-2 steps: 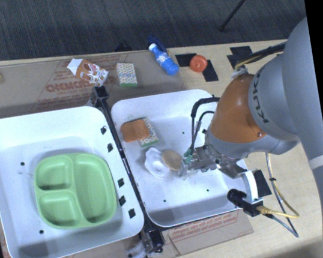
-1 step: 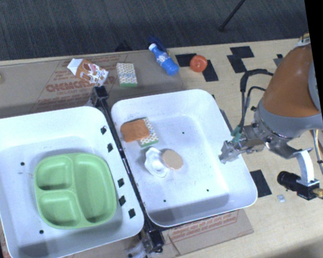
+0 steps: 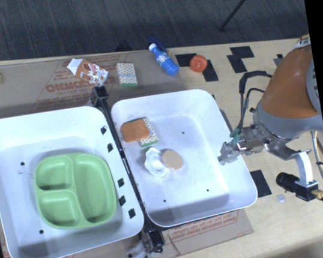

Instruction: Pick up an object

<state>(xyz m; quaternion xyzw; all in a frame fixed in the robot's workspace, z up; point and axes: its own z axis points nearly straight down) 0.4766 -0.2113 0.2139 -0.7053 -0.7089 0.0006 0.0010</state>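
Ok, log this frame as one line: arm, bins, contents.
arm: gripper over right bin's right rim, nothing seen held | right bin: sponge, round piece | left bin: green tray

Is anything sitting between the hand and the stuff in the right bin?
Nothing visible. The hand sits at the right bin's right wall, and bare bin floor lies between it and the tan round piece and orange sponge.
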